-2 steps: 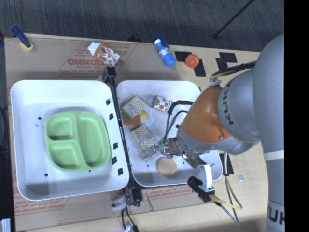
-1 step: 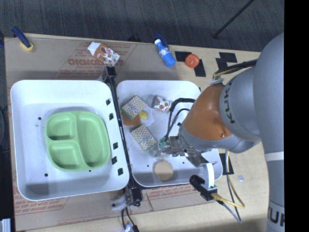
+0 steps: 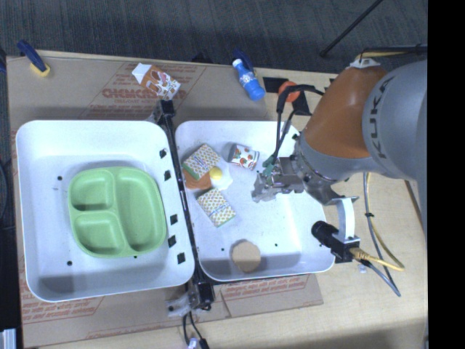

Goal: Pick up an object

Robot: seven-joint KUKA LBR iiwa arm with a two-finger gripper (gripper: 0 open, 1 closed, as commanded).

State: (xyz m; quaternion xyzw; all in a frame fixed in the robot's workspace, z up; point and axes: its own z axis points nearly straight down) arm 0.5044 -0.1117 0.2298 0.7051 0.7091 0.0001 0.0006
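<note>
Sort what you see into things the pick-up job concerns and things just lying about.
Job: gripper; in the right bin: patterned box, second patterned box, small carton, yellow piece, tan round piece.

Lying about: green divided plate in the left bin; blue bottle; packet.

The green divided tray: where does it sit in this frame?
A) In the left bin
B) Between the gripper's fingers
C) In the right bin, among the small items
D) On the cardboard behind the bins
A: the green divided tray lies flat on the floor of the left bin, apart from the gripper over the right bin.
</note>
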